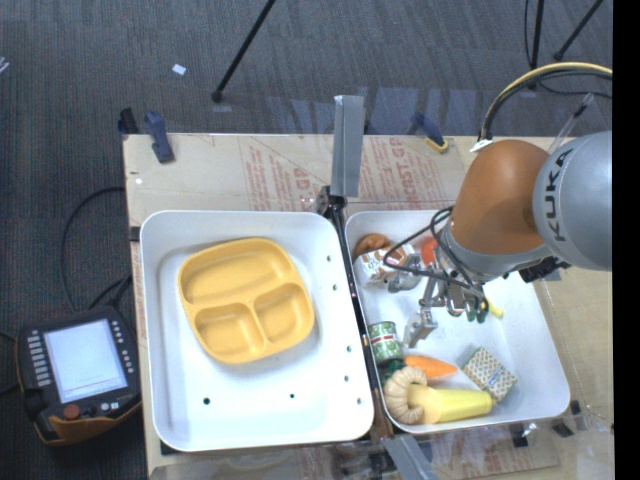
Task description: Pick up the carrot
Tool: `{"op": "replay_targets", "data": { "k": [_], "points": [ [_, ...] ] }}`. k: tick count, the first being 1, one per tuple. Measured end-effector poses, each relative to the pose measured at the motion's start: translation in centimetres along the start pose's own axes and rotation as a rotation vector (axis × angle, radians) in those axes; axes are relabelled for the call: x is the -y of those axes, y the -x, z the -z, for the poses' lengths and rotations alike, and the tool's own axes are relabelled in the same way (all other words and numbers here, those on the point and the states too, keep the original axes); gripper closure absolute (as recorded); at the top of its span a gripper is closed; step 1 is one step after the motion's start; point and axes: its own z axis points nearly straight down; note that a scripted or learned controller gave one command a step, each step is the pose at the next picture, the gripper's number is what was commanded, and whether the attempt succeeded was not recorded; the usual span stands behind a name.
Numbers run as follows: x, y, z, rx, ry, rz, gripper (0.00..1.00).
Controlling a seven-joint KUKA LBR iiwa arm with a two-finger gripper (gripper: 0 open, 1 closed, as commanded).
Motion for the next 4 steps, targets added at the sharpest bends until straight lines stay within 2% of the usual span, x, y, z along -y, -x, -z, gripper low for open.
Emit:
{"op": "replay_targets", "data": {
  "k": [1, 2, 3, 4],
  "points": [
    [2.1, -8.9, -0.6, 0.043, -0.005, 0.079, 0.0],
    [9.0, -7.4, -1.0, 0.023, -0.005, 0.1, 0.0],
    [3.9, -8.6, -0.7, 0.039, -0.004, 0.023, 0.0],
    [0.2, -9.5, -0.6, 0.046, -0.007, -0.06, 0.0]
  ]
}}
